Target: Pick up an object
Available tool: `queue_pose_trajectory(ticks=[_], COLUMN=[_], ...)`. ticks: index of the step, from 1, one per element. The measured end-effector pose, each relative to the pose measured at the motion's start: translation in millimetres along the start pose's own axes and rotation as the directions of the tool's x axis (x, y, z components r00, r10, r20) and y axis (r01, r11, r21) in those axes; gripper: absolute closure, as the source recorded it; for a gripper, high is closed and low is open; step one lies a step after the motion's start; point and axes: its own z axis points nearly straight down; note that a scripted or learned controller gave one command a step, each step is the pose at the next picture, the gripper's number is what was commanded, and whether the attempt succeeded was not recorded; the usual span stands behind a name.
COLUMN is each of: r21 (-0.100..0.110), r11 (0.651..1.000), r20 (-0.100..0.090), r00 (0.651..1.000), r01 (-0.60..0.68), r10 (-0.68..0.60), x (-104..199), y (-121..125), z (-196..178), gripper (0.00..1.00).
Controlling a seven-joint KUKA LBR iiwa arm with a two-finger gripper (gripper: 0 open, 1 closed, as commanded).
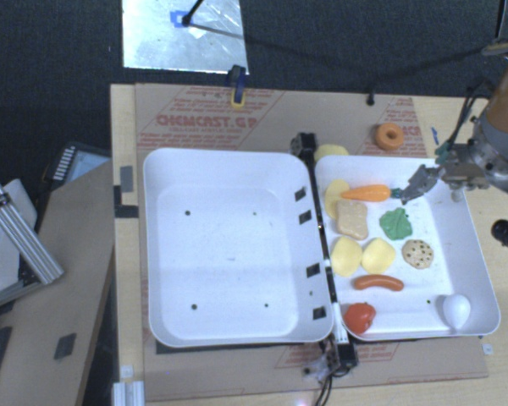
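The carrot (366, 194) is lying across the upper part of the right bin (478, 265), its green tip pointing right, and the end effector (409, 190) is being held just beside that tip, low over the bin. Whether its fingers are apart or together cannot be told from this slanted view, and nothing is seen clamped between them. The grey arm (498, 146) is reaching in from the right, above the bin's upper right corner.

Just below the end effector a green leafy piece (396, 223) is resting on the bin floor. Left of it a pale slice of bread (352, 219) is lying just under the carrot, and a yellow piece (335, 196) is sitting at the carrot's left end. Lower down, two yellow lumps (361, 255) are lying side by side, with a cookie (417, 253) to their right. A sausage (378, 283) is stretched out below them. A tomato (359, 316) is sitting in the bin's lower left corner and a white egg (455, 309) in its lower right corner.

The left bin (229, 248) is set against the right one, joined by black clips along the shared edge. Outside the bins, on the cardboard-covered worktop (203, 117), a doughnut (389, 136) is lying beyond the right bin's top rim, well apart from the end effector.
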Motion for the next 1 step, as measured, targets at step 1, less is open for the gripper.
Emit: queue_pose_trajectory(ticks=[1], r21=[0.011], r11=[1.000], r20=[-0.004], r00=[1.000], r01=[0.006], r10=[-0.006], x=[52.5], y=[7.5], z=[154.0], gripper=[0.00])
